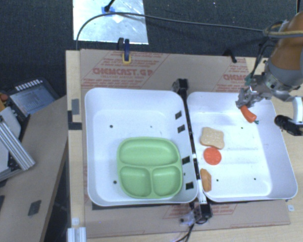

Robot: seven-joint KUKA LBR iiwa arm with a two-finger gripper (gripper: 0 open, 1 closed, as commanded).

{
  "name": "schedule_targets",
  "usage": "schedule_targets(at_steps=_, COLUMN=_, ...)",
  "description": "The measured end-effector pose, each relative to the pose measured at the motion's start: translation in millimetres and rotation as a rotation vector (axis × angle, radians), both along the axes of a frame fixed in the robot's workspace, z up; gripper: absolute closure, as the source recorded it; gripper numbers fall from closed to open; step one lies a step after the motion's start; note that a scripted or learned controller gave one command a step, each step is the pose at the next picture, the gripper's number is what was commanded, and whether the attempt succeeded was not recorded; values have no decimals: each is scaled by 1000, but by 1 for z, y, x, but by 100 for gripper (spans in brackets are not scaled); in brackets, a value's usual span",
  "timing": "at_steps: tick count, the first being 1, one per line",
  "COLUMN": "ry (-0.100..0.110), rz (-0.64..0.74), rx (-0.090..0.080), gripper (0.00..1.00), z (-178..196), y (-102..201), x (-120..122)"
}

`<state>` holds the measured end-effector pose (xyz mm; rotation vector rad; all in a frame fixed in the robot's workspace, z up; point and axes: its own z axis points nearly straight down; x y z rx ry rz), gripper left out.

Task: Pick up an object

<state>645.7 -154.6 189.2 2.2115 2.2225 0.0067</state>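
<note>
- Right now the tool (248,101) is over the far right part of the right bin (272,185), and an orange carrot-like piece (249,115) sits directly under its tip, apparently pinched at its upper end.
- You should treat the hold as unproven: the tool's tips look drawn in on the piece, but the view is too coarse to be sure it is gripped and not merely touched.
- To do this step well, you would lift straight up and slowly, keeping the wrist level, so a shallow pinch does not let the piece swing or slip.
- The piece's long axis runs from upper left to lower right in the view, its free end pointing toward the bin's right wall.
- Lying apart from it near the divider are a toast slice (212,137), a red tomato slice (212,156) and a small bread-like piece (205,179); the green divided plate (149,166) sits in the left bin (101,110).
</note>
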Motion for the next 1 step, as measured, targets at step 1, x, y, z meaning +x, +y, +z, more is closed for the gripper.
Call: schedule_targets(at_steps=1, ry=-1, rz=1, rx=-1, gripper=100, z=54, y=3, x=12)
